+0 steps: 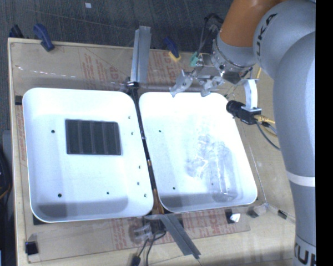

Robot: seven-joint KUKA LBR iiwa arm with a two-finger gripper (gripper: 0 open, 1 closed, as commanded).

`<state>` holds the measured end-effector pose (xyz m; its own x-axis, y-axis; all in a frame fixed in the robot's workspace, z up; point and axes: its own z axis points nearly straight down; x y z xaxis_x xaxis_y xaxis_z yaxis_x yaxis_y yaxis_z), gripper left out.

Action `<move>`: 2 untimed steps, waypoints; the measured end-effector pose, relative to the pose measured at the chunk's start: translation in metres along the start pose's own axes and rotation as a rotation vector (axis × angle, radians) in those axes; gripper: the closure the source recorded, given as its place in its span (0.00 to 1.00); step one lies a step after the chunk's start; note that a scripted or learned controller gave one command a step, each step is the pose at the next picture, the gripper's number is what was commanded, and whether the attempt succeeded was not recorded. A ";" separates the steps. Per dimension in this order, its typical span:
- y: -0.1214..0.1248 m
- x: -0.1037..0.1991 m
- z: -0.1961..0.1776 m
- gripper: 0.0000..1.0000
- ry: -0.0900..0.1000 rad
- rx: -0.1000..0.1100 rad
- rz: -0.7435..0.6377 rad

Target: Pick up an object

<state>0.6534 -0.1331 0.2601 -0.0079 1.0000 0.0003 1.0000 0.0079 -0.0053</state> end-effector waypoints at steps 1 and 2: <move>0.000 0.000 0.000 0.00 0.000 0.000 0.000; -0.101 -0.028 0.045 0.00 0.000 0.000 0.012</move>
<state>0.5524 -0.1614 0.2160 0.0042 1.0000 -0.0002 1.0000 -0.0042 -0.0050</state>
